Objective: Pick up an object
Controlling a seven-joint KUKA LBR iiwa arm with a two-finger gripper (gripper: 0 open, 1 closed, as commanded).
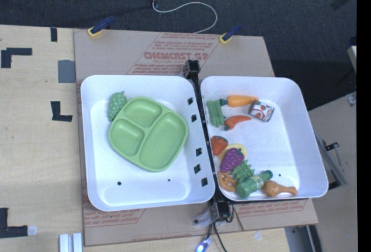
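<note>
Toys (pixel 239 158) crowded (green tray (pixel 148 134) apart)

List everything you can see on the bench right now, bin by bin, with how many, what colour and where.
left bin: 1, white, left half of the bench
divided plate: 1, light green, middle of left bin
grape bunch: 1, green, left bin, at the plate's upper left edge
right bin: 1, white, right half of the bench
carrot: 1, orange, top of right bin
small can: 1, red and white, right of the carrot
purple grapes: 1, purple, lower left of right bin
toy food pile: several, mixed green and orange, bottom left of right bin
clamps: 2, blue and yellow, on the cardboard's top edge
</note>
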